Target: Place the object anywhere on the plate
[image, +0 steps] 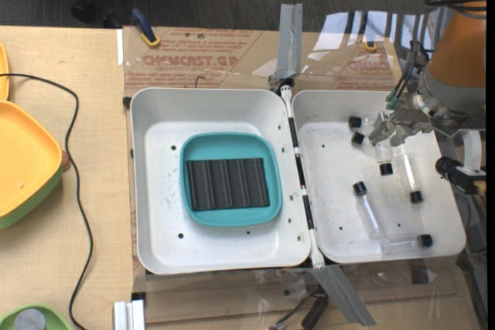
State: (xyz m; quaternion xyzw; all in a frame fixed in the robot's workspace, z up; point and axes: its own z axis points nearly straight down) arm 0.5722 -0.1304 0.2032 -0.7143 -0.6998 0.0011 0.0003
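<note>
Tubes (370, 206) lie loose below the tool (389, 137).

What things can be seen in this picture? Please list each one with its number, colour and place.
Bins: two, white, side by side on the bench, left bin, right bin.
Plate: one, teal with a dark ribbed centre, in the left bin.
Tubes: about four, clear with black caps, in the right bin, for example one.
Dishes: a stack, yellow on green, at the left edge of the table.
Cable: one, black, on the table left of the bins.
Cardboard: one sheet, brown, behind the bins.
Arm: one, orange and grey, over the right bin.
Gripper: one, grey, above the tubes.
</note>
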